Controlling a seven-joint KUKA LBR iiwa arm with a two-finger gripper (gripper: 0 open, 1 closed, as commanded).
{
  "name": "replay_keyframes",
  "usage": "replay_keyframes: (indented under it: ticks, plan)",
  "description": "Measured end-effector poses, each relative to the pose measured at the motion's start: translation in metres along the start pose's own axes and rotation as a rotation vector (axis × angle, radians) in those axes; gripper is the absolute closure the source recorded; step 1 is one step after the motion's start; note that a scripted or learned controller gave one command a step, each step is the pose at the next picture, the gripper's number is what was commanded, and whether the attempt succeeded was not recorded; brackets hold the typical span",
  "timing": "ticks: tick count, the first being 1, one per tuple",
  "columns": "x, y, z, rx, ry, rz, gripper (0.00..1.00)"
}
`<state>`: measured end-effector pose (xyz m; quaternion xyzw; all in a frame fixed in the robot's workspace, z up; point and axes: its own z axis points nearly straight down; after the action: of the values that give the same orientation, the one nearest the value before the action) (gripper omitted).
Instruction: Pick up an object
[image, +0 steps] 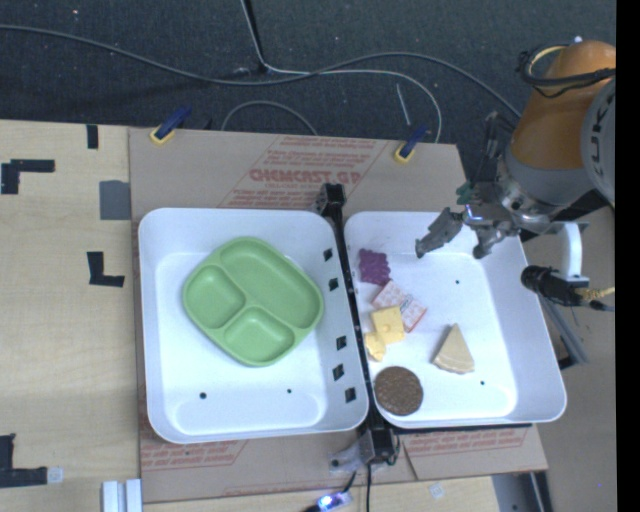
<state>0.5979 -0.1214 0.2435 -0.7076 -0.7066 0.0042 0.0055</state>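
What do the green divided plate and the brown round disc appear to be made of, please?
The green divided plate looks like moulded plastic with a smooth, faintly glossy finish: uniform colour, soft rounded compartment ridges. The brown round disc looks matte and speckled, perhaps a toy cookie of foam or rubber; the view leaves that open.

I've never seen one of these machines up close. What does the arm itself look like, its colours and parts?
The arm is a thick, rounded grey tube with a glossy orange band just above the wrist. A dark letter is printed on the grey shell at its right edge. Its gripper is darker metal, ending in two slim dark fingers. A white curved bracket and a black cylinder with a cable hang beside the wrist.
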Motion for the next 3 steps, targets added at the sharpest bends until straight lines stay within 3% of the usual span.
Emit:
replay_keyframes:
  ticks: [1,3]
  plan:
    - [0.000,0.002,-0.007,-0.012,-0.002,-0.003,0.00]
    - [0.004,-0.006,0.084,-0.009,-0.002,-0.003,0.00]
